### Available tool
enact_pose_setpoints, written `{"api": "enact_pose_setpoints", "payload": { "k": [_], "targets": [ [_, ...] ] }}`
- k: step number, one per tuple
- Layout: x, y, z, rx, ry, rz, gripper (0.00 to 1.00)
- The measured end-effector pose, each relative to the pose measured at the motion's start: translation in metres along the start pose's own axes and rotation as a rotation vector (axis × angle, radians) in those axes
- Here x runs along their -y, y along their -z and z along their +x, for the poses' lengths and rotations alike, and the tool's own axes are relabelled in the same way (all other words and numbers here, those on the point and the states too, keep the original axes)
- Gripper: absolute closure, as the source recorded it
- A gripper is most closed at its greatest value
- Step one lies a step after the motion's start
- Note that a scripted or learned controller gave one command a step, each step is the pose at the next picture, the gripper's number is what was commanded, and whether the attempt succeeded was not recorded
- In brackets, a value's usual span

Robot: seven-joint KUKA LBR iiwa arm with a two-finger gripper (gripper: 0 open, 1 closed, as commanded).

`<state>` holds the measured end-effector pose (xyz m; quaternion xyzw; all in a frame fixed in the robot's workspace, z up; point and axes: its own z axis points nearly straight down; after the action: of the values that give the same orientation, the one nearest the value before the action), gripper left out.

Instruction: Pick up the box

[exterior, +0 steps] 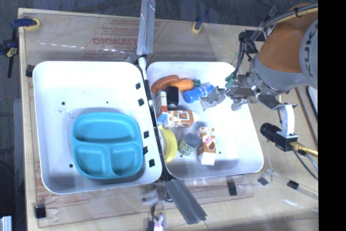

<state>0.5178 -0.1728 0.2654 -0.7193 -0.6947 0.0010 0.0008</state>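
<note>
A small orange and white box (179, 118) lies flat in the left half of the right bin (243, 132). A second brown and white carton (207, 145) stands nearer the bin's front. My gripper (212, 98) hangs over the upper middle of the right bin, just right of a blue bottle (193, 94). It sits up and to the right of the orange box and apart from both cartons. Nothing shows held in it.
A sausage (164, 83) and a carrot (185, 84) lie at the right bin's back. A black and red item (169, 99), a yellow banana (170, 144) and a small can (189, 143) crowd the boxes. The left bin (65, 89) holds a blue divided tray (108, 144).
</note>
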Motion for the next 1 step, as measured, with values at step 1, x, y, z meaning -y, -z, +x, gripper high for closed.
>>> {"api": "enact_pose_setpoints", "payload": {
  "k": [1],
  "targets": [
    [-0.0644, -0.0180, -0.0164, -0.001, 0.025, 0.001, 0.00]
  ]
}}
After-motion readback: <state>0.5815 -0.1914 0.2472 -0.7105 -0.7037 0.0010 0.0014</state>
